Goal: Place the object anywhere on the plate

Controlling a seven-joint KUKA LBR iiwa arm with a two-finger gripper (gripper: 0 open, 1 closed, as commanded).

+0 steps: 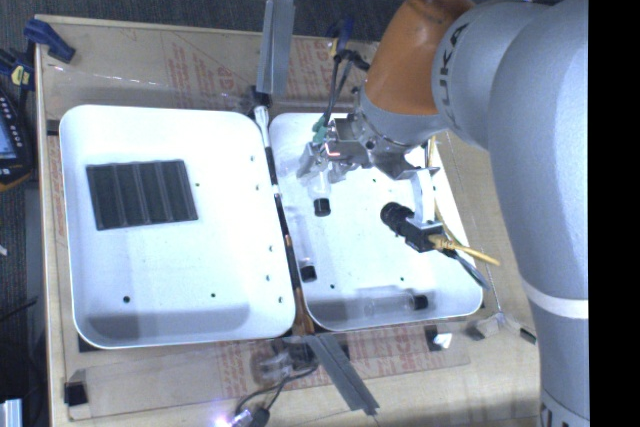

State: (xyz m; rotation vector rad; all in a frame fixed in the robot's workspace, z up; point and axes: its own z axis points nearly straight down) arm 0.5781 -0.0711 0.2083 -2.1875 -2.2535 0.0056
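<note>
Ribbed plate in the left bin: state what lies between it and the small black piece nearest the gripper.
Camera view: no object, just bare white bin floor and the bins' adjoining rims between ribbed plate and small black piece.

Dark grey rectangular plate, four ribbed strips side by side, lies flat in left bin, toward its far-left part. Small black object, stubby, shape unclear, sits in right bin, far-left area, well apart from plate.
</note>
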